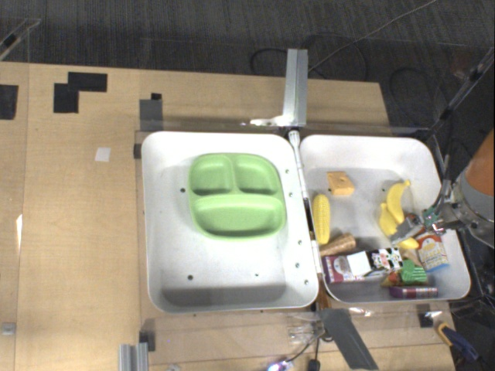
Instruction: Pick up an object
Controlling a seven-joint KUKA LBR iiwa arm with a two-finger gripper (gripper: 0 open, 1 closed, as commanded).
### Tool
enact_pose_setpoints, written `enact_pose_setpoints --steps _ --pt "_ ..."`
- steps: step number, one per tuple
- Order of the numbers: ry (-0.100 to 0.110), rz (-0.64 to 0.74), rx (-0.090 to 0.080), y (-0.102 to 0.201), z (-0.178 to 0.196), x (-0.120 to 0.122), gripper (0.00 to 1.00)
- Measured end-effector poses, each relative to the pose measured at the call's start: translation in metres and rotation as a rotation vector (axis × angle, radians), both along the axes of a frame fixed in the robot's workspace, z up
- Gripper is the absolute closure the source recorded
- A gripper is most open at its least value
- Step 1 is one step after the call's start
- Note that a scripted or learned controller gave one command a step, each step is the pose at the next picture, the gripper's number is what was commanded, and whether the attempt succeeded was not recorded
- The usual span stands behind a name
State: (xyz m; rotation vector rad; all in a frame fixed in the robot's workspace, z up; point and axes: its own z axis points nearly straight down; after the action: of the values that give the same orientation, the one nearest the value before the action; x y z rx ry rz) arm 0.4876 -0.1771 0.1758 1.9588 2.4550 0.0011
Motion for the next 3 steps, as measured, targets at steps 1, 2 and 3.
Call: enact_pose_setpoints --steps 1,2,3 --pt "-0.012 -0.008 -0.002 0.026 -0.086 0.085 0.00" --pt "-0.014 -0.003 0.002 0.029 -0.076 0.087 1.00" --pt "0.000 -0.045 0.000 0.103 0.069 0.116 1.00"
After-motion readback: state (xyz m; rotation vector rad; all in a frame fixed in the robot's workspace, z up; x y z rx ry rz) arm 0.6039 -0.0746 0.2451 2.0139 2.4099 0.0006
